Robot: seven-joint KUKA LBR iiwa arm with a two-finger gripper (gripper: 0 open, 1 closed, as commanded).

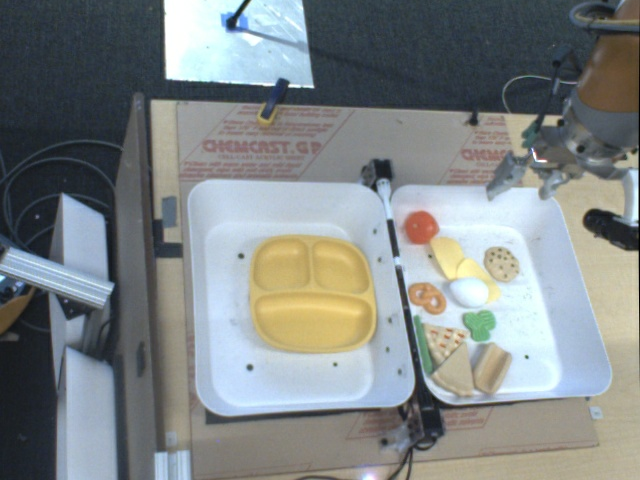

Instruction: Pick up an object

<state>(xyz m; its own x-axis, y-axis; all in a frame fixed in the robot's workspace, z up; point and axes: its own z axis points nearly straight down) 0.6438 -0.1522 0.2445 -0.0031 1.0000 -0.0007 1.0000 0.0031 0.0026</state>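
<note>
Toy food fills the right bin (560,268), all of it lying below and to the left of the claw (527,180) as I see it from above. The claw hangs over that bin's upper right rim, its two fingers (503,178) spread wide with nothing between them, and the grey arm (600,118) with its orange band rises off behind it to the right.

Nearest the claw, down and left, is a red tomato (421,226). Just below that lies a yellow cheese wedge (452,259), with a white egg (468,292) touching its lower end. A chocolate chip cookie (501,263) sits almost straight below the claw (closest of all to its side of the bin). Farther down and left I see a pretzel (426,296), a green broccoli piece (480,323), a pizza slice (444,342) and two slices of bread (475,370) at the bin's near edge.

Well off to the claw's left, the other bin (220,268) holds a yellow divided tray (312,293), lying flat with its compartments up.
</note>
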